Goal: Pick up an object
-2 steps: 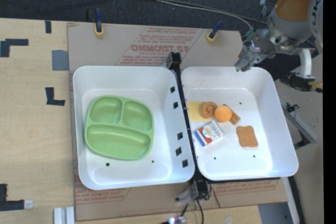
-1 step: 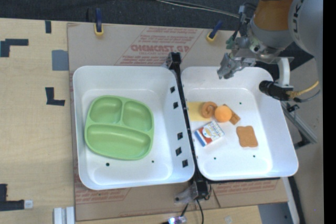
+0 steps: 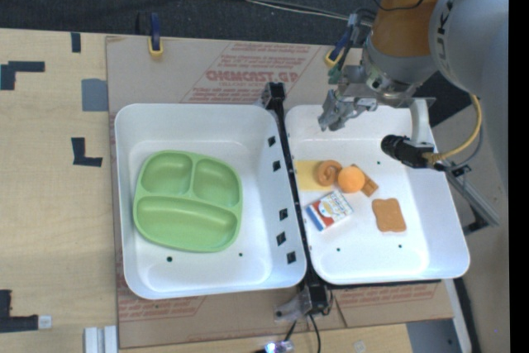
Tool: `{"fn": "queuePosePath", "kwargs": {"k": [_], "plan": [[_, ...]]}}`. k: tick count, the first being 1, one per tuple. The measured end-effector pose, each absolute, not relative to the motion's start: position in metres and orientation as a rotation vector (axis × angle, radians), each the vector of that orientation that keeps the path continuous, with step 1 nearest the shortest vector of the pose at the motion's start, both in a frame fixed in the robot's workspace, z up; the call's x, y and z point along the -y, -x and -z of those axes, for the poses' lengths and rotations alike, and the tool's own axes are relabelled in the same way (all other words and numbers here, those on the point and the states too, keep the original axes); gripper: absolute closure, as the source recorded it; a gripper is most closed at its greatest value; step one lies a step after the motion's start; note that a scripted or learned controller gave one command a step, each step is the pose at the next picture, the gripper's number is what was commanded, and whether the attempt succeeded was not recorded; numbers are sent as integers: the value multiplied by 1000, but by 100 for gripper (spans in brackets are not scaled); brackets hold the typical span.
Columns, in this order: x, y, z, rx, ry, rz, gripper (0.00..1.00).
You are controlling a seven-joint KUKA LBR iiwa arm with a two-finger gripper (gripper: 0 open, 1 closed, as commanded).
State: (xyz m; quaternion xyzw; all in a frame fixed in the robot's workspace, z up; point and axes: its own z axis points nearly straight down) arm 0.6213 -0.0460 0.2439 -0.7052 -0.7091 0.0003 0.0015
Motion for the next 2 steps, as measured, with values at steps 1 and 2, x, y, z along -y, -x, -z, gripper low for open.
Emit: {"fn": "queuePosePath", "kwargs": {"k": [1, 2], "plan": [[3, -616, -233, 2225, 2214, -3, 100], [-46, -614, -237, 2227, 2212, 0, 100]]}}
